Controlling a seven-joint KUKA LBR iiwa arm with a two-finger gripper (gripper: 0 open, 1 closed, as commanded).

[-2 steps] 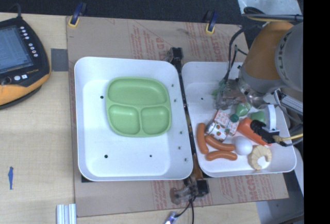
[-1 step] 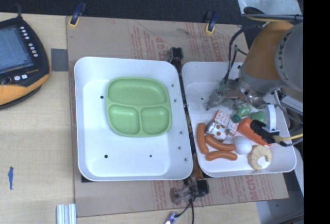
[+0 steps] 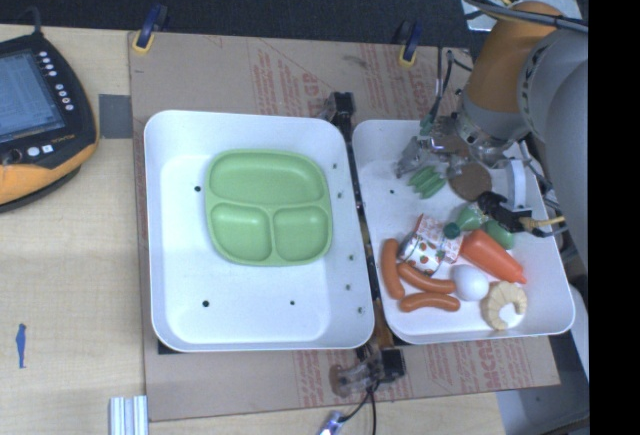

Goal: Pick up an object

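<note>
The gripper (image 3: pixel 422 155) is hovering at the far end of the right bin (image 3: pixel 380 145); whether it is gripping anything, I cannot tell; the green pea pod (image 3: pixel 430 183) is lying just nearward, slanting near-left to far-right.

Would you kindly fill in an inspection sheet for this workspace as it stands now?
Surface: brown board on a wooden bench, bearing two white bins.
Job's things: right bin holds a carrot, egg, two sausages, a small carton, a green pod and a pastry.
Clutter: green divided plate in the left bin.
Grippers: gripper low over the right bin's far end, beside the pod.
Cables: wires at the wrist.
Surroundings: pendant at left; blue clamps.
</note>
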